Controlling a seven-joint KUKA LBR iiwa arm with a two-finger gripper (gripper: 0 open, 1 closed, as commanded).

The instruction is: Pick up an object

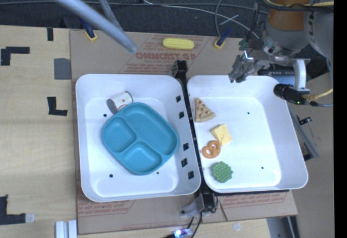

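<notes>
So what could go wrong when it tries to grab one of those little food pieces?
The pizza slice, cheese, pretzel and green piece lie close together near the right bin's left wall, so the hand may nudge a neighbour or bump the wall. They also look flat, so it could close on nothing.

Glossy white plastic bins (87, 123), smooth blue plastic tray (140, 137), matt cardboard sheet (157, 55) w/ wood-look bench (32, 139).

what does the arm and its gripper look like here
The arm is grey with a rounded orange band above the wrist and thin dark cables looping around it. Its wrist carries a white block, and the small gripper is dark metal.
</notes>
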